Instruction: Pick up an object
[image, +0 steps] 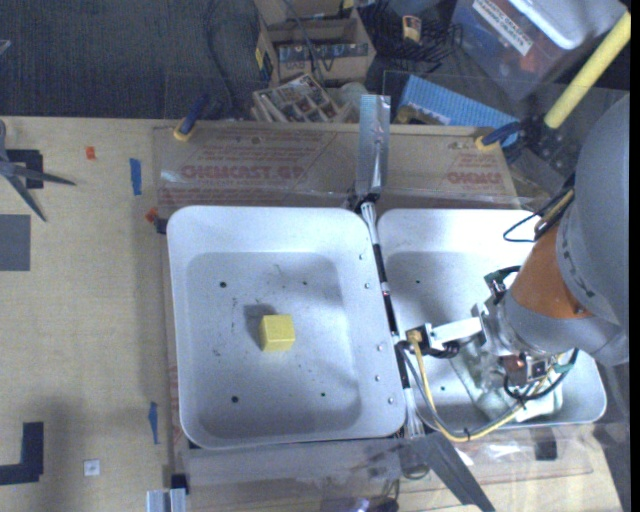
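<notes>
- The arm (590, 250), grey with an orange band above the wrist, entered from the right and hung low over the right bin (440, 245), its wrist bent down toward that bin's near half.
- The hand (500, 385) sat close above the right bin's floor, behind cables and brackets; whether it was open or closed, and whether it had hold of anything, could not be told.
- The yellow block (278, 332), the only loose object to be seen and so the likely thing to pick up, lay on the floor of the left bin (200, 240), near the middle and clear of every wall.
- The block was well apart from the hand, with the ridge where the two bins meet between them; judged from this, no grasp on it had been made.
- The two white bins stood side by side, touching along their inner rims, on the wooden desk (70, 330), presumably so that one arm could reach both.
- A yellow cable (425, 400) looped down from the wrist across the near left corner of the right bin.
</notes>
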